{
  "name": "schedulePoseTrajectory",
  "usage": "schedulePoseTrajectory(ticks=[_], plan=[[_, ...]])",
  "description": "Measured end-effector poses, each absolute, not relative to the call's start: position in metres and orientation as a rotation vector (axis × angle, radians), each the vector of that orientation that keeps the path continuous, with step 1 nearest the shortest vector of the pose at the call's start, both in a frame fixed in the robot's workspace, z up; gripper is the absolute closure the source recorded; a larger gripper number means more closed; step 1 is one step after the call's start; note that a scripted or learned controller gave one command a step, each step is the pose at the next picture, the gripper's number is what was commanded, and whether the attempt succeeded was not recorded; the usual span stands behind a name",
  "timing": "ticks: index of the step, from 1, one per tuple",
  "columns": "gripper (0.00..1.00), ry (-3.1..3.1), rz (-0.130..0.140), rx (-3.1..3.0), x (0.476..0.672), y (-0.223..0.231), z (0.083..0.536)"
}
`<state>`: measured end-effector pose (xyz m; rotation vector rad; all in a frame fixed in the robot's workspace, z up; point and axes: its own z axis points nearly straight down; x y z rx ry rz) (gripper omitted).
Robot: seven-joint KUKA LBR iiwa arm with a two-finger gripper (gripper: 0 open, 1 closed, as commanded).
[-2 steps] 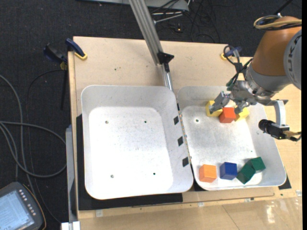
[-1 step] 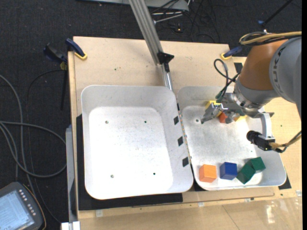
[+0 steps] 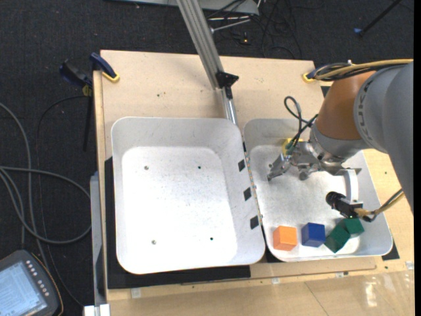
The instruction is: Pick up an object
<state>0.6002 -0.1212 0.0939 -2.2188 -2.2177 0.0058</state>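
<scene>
While you are looking down at the bench (image 3: 276, 84), the grey arm (image 3: 381, 104) with its orange band (image 3: 339, 110) is reaching in from the right and hanging over the right bin (image 3: 263, 137). Its gripper (image 3: 277, 170) is sitting above the upper middle of that bin's floor, pointing toward the divide between the two bins. You are seeing dark metal fingers (image 3: 273, 172) angling down and left, but how far apart they are standing cannot be told from this slant; nothing is showing between them.

Along the near edge of the right bin, three blocks are lying in a row. You are finding the orange block (image 3: 285, 237) at the left end, near the bin's corner. Just beside it to the right, the blue block (image 3: 314, 234) is resting. Farther right, the green block (image 3: 344, 234) is sitting tilted, close against the blue one. All three are lying well apart from the gripper, toward the bottom of the view.

A black part (image 3: 342, 204) of the arm's tooling is hanging above the green block, with cables (image 3: 296, 114) looping up by the wrist.

To the left, the left bin (image 3: 174, 189) is lying beside the right one, their rims overlapping at the middle. A slanted metal pole (image 3: 200, 35) is running from the top of the view down to the bins' shared edge.
</scene>
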Motion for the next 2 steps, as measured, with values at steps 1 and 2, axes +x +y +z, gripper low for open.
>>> schedulePoseTrajectory(ticks=[1, 2], plan=[[1.00, -2.221, -0.001, -2.225, 0.602, -0.122, 0.108], [1.00, -2.229, -0.007, -2.223, 0.606, -0.118, 0.171]])
